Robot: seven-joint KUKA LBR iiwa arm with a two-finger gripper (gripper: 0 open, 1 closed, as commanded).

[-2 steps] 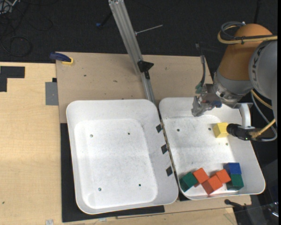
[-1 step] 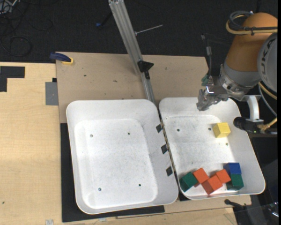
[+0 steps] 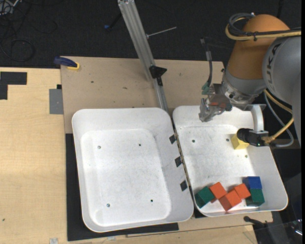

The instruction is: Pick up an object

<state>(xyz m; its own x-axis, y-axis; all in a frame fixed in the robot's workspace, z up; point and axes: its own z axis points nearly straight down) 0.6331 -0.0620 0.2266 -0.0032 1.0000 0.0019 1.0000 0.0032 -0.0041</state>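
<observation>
Camera view: looks down at a slant on a bench (image 3: 117, 83) with two white bins side by side.
Left bin (image 3: 86, 123): bare white floor with a few small dark dots.
Right bin (image 3: 274, 179): holds all the blocks.
Arm (image 3: 254, 50): comes in from the right, orange band above the wrist, cables looping round it.
Gripper (image 3: 209, 111): hangs over the far left corner of the right bin, well apart from every block.
Fingers: too small and blurred; I cannot tell whether they are open or closed, and no block shows between them.
Yellow block (image 3: 239, 142): by the bin's right wall, touching a black fitting (image 3: 250, 136); looks roughly cubic, so no long axis to tell.
Cluster: five blocks packed along the near edge of the right bin.
Green block (image 3: 205, 195): leftmost, turned at an angle to the bin walls.
Orange blocks: one (image 3: 218, 189) just beside the green one, a larger one (image 3: 235, 197) to its right, its long axis running slantwise toward the far right.
Blue block (image 3: 253, 182): at the right end, sides about square to the view.
Dark green block (image 3: 256, 197): just in front of the blue one, touching it.
Rail (image 3: 140, 39): a metal bar slanting from the far side down to the gap between the bins.
</observation>
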